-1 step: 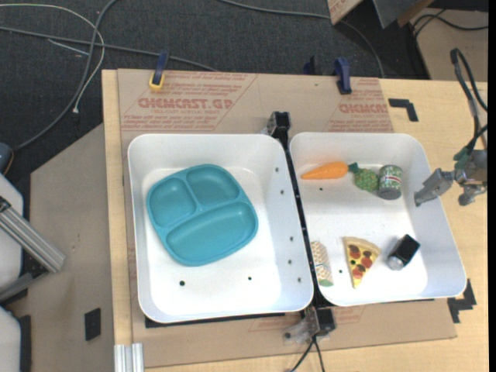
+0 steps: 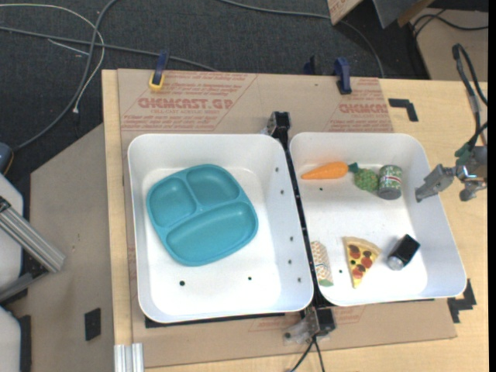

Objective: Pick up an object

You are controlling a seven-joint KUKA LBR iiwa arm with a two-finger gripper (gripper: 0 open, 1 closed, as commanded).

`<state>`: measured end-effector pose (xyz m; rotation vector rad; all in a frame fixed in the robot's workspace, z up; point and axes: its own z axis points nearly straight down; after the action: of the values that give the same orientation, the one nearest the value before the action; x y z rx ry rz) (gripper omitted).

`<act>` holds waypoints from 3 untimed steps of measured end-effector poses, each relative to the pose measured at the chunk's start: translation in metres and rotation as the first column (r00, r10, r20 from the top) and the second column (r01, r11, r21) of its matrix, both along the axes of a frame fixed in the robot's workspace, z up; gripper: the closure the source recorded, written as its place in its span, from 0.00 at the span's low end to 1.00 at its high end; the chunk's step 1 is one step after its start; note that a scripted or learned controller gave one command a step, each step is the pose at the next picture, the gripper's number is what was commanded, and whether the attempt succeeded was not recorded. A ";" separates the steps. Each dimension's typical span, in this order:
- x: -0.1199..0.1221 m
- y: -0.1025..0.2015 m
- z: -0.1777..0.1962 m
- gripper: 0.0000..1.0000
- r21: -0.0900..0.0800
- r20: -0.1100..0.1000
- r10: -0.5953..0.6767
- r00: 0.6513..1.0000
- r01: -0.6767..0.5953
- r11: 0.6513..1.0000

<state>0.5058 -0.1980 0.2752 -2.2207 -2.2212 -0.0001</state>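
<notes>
While the choice stays open, a small orange toy carrot with a green leafy top (image 2: pixel 325 170) lies flat near the far wall of the right-hand white bin (image 2: pixel 439 231), likely light, rigid and slightly slick, best pinched across its thick middle. Just beside it rests a small green-labelled can (image 2: pixel 390 181); nearer the front lie a toy pizza slice (image 2: pixel 359 259), a black cylinder (image 2: pixel 402 252) and a patterned packet (image 2: pixel 320 260). A teal divided plate (image 2: pixel 203 212) sits in the left bin (image 2: pixel 147 285). At the right rim, the gripper (image 2: pixel 432 183) hangs over the bin wall, carrying nothing, its opening unreadable.
</notes>
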 end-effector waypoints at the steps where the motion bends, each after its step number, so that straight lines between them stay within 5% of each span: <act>1: -0.004 0.010 -0.050 0.00 0.003 -0.005 0.000 1.000 0.000 1.000; 3: 0.011 0.014 -0.142 0.00 0.003 -0.005 0.000 1.000 0.000 1.000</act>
<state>0.5169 -0.1843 0.1333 -2.2175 -2.2171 0.0023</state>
